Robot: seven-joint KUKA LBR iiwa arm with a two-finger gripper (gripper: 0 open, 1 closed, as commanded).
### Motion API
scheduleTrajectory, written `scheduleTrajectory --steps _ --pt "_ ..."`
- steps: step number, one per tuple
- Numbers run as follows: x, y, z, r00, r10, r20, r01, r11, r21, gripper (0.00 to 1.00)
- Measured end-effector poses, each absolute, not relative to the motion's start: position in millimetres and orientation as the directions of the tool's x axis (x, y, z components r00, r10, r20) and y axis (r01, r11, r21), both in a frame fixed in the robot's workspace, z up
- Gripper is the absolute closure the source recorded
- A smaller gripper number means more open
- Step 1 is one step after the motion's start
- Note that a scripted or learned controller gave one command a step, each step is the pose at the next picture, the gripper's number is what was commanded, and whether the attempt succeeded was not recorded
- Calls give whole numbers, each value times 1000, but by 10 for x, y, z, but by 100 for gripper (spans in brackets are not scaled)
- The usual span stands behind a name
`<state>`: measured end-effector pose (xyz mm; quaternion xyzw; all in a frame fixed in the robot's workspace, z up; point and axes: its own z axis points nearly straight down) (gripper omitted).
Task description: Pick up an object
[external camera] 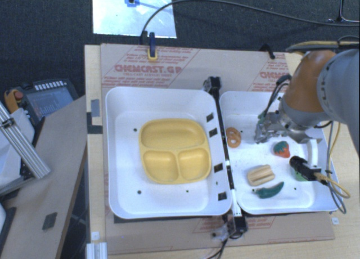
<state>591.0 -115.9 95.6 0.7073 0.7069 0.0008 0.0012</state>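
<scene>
Hovering in the right bin, pincer (264, 133) sits beside the pretzel (233, 137), which lies to its left. Finger spread: cannot tell.

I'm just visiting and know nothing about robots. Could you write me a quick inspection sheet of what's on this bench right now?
Surface: left bin and right bin, side by side on a cardboard sheet.
Job's things: pretzel, strawberry, bread roll, green pepper, all in the right bin.
Clutter: yellow divided tray in the left bin.
Grippers: gripper low over the right bin, beside the pretzel.
Cables: black cable across the floor.
Surroundings: teach pendant, left.
</scene>
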Motion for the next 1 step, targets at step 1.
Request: scheduleTrajectory --steps 1 --pt "5933 -1140 1603 -4 1000 -1 1000 4 8 100"
